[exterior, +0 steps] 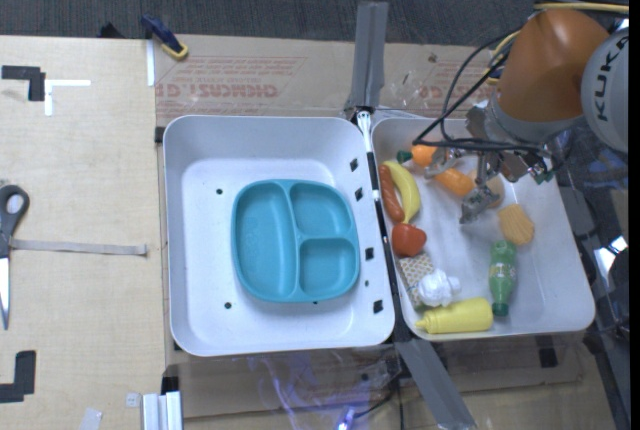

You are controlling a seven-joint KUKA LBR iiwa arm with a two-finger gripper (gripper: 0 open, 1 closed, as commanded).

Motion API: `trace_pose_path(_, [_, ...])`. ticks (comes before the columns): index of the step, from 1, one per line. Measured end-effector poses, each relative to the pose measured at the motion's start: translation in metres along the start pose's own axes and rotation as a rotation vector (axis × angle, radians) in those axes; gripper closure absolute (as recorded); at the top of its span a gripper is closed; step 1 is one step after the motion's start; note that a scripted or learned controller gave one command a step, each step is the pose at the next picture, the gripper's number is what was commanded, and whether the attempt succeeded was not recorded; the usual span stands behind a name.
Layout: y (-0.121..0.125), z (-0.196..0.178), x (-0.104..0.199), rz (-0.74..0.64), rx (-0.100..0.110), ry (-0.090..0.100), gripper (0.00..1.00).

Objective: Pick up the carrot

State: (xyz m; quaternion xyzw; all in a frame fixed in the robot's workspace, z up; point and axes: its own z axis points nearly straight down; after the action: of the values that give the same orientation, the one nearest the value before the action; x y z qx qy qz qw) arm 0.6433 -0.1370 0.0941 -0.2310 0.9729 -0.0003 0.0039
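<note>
The carrot (424, 156), a short orange piece with a small green end, lies near the back left corner of the right bin (560, 308). My gripper (479, 205) hangs low over the middle of that bin, right of and nearer than the carrot, apart from it. A second orange piece (455, 183) lies just left of the gripper, close to it. Cables and the wrist hide the bin's back edge.
A banana (405, 190), a red sausage (391, 198) and a tomato (408, 239) lie along the right bin's left wall. A yellow lump (517, 224), a green bottle (501, 274), a yellow bottle (456, 318) and a white item (436, 289) sit nearer. The left bin holds a blue divided plate (296, 240).
</note>
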Motion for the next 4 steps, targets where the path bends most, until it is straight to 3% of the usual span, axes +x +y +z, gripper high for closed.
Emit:
trace_pose_path(1, [-0.001, -0.011, -0.002, 0.004, 0.002, -0.008, 1.00])
trace_pose_path(2, [0.051, 0.000, 0.055, 0.007, -0.001, 0.003, 1.00])
trace_pose_path(3, [0.051, 0.000, 0.055, 0.007, -0.001, 0.003, 0.00])
trace_pose_path(4, [0.027, 0.000, -0.002, 0.168, 0.000, 0.000, 0.00])
